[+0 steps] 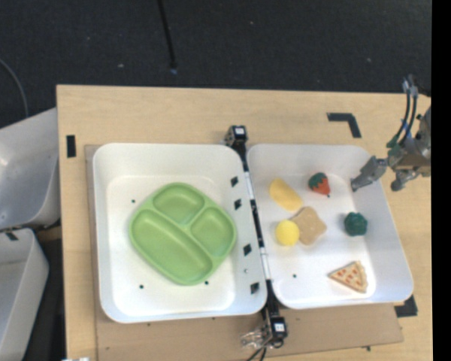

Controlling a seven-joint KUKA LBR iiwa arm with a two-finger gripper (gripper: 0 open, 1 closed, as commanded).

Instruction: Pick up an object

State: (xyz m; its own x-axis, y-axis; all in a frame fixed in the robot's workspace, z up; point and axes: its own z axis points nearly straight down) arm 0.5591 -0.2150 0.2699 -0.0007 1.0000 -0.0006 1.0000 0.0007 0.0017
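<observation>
We see a pale wooden bench (173,115) carrying two shallow white plastic bins side by side, and the left bin (105,277) holds only a light green divided plastic plate (182,232) with three compartments. The right bin (383,273) holds the candidates for picking, all toy foods lying apart except two: a tan slice of toy bread (310,226) touches a round yellow toy lemon (287,233) on its left. Above them lies an elongated yellow toy fruit (285,195), and near the bin's lower right corner sits a triangular toy pizza slice (350,277). A dark green toy broccoli floret (355,223) lies toward the right wall, with a small red toy strawberry with a green top (319,183) above and left of it. The two-finger gripper (391,173) hangs at the right bin's upper right edge, near the strawberry but touching nothing, and its fingers appear spread apart with nothing between them. We judge the strawberry the likeliest target, being nearest. It looks light, rigid and smooth, so it could squirt out of a shallow pinch; we would close across its widest red body, below the leafy cap, coming straight down.
</observation>
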